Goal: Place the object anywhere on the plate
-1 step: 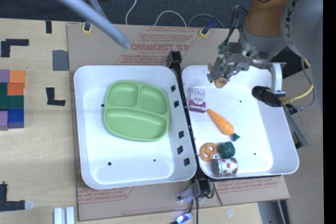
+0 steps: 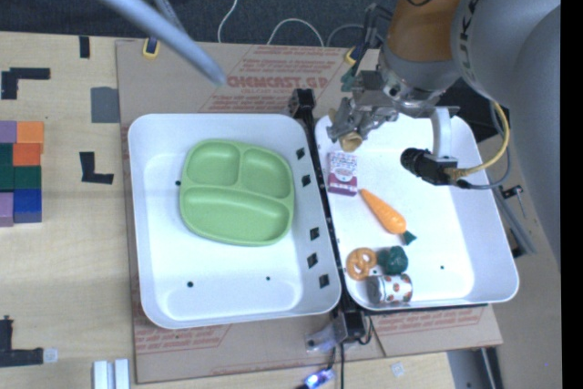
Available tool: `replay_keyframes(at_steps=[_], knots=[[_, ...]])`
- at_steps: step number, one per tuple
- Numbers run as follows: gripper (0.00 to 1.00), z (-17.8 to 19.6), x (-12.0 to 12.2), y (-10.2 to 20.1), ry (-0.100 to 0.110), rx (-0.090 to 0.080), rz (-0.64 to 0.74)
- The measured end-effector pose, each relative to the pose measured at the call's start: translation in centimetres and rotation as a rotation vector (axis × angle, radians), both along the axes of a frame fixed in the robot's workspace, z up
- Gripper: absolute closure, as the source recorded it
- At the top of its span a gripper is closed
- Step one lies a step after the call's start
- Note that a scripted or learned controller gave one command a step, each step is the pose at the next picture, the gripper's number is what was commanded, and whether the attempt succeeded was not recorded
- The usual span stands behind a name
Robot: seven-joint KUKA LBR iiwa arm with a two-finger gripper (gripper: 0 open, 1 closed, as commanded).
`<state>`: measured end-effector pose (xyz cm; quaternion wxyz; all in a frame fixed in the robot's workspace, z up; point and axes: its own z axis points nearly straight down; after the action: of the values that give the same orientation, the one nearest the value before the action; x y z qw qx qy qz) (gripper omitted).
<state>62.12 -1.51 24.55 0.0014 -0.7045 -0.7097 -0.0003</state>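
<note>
At the near end of the right bin [image 2: 474, 282] lie a small printed can [image 2: 392, 289] on its side, a pretzel-shaped toy [image 2: 361, 262] and a dark green lump [image 2: 393, 259], all close together; a little farther in sits the toy carrot [image 2: 384, 210], and beyond it a small pink-and-white carton [image 2: 342, 172] against the divider. Which of these is meant is not certain, though the carton lies nearest below the fingers [image 2: 349, 136] (the carrot is a fair second guess). It looks light and stiff-sided, probably hollow, so it should crush if squeezed hard; taking it across its narrow width, mid-body, seems soundest. The carrot looks like smooth, hard plastic, tapered, and likely to slip unless gripped at its thick middle. The fingers hang just past the carton's far end, with something small and tan at their tips; I cannot tell how far apart they stand, nor whether they hold that thing. The green sectioned plate [image 2: 239, 193] rests in the left bin [image 2: 155, 269], on the cardboard-covered surface [image 2: 264, 73].
</note>
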Motion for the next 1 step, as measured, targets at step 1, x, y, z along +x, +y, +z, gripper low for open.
replay_keyframes(at_steps=[1], knots=[[1.00,0.37,-0.12,5.56,0.000,-0.001,0.000]])
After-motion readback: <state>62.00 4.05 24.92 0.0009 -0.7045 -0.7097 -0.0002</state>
